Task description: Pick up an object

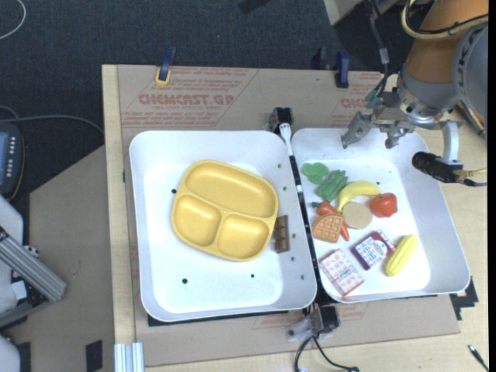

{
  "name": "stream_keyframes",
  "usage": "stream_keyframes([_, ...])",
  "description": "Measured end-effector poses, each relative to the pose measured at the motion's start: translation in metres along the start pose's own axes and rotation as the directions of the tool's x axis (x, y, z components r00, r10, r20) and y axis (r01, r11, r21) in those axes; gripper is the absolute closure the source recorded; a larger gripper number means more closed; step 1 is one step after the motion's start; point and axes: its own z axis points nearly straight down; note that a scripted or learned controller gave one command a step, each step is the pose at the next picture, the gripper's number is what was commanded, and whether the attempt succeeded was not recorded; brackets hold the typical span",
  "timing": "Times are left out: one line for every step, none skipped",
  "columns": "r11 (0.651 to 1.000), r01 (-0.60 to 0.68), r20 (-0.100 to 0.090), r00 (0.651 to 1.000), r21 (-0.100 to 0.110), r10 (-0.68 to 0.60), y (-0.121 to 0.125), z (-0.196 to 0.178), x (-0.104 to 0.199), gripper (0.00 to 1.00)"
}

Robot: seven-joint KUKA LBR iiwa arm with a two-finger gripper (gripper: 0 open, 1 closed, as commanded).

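My gripper [375, 133] hangs over the far edge of the right bin [442, 208], its two grey fingers spread apart with nothing between them. Below it in that bin lie toy foods: a green leafy piece [325, 178], a banana [355, 191], a red tomato [384, 204], a round tan piece [357, 215], a waffle [328, 228], a purple packet [371, 249], a pink-and-white packet [340, 271] and a yellow corn cob [401, 255]. The gripper is apart from all of them, roughly above the bin's back rim.
The left bin [155, 270] holds a yellow divided plate [225, 209] and a small brown block [281, 233] by its right wall. A black ridge [295, 184] separates the bins. Blue and yellow clamps [163, 70] sit at the board's far edge.
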Motion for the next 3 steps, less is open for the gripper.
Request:
stream_keyframes([1.000,0.001,-0.001,1.000,0.002,-0.001,-0.006,0.052,0.009,0.00])
stream_keyframes([1.000,0.001,0.000,1.000,-0.002,-0.001,-0.006,0.091,0.010,0.00])
stream_keyframes([1.000,0.002,0.001,1.000,-0.010,-0.002,-0.003,0.076,0.010,1.00])
